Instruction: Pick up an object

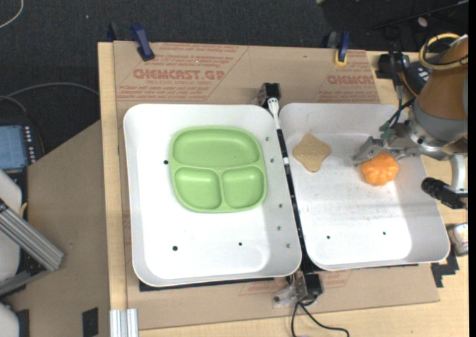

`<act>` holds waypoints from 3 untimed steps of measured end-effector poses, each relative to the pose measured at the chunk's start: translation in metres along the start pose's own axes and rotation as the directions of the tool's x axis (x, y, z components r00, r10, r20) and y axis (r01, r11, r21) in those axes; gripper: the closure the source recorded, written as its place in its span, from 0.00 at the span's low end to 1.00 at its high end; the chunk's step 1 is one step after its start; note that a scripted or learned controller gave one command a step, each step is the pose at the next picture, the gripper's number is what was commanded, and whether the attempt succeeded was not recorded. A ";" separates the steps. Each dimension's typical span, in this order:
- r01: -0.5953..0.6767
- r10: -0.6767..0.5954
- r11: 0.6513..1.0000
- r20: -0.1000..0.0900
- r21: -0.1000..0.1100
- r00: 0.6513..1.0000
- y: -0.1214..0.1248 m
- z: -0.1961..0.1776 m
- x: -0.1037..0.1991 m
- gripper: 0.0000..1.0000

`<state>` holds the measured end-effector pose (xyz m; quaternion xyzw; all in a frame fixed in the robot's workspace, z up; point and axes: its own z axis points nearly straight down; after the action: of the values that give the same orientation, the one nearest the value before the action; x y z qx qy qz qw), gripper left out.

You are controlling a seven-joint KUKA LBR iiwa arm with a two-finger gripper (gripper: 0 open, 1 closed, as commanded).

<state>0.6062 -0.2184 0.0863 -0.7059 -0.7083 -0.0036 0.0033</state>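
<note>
Orange, lumpy, pumpkin-like object (380, 169) is what the job is about, and it sits in the right-hand shallow white bin, toward that bin's upper right part. From the left side of the bench: a brown board printed with reddish lettering (178, 69) lies under everything, held at its far edge by a blue clamp (141, 41) on the left and a blue-and-yellow clamp (341, 46) further right. The left white bin (141, 201) holds a pale green plastic tray with three compartments (218, 168), one wide section at the far side and two smaller ones nearer me; the tray lies flat in the upper middle of that bin. Between the two bins runs a dark seam with a small black fitting (269, 93) at its far end. In the right white bin (372, 231), close to the dividing edge, lies a flat tan piece with a wavy outline (310, 152), well apart from the orange object. The grey arm with its orange band (444, 94) comes in from the right, and its two-finger gripper (378, 151) hangs low, just over the top edge of the orange object. Metal fingers (364, 154) reach down beside the object's left shoulder, but from here I cannot tell whether they are spread, closed, or actually clamped on it.
</note>
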 end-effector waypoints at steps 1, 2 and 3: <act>-0.001 0.001 1.000 0.008 -0.003 1.000 0.001 -0.010 -0.003 1.00; 0.003 -0.003 1.000 0.007 0.001 1.000 0.003 -0.033 0.068 1.00; 0.003 -0.003 1.000 0.006 0.004 1.000 -0.050 -0.100 0.155 1.00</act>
<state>0.5557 -0.0650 0.1878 -0.7050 -0.7092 -0.0003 0.0024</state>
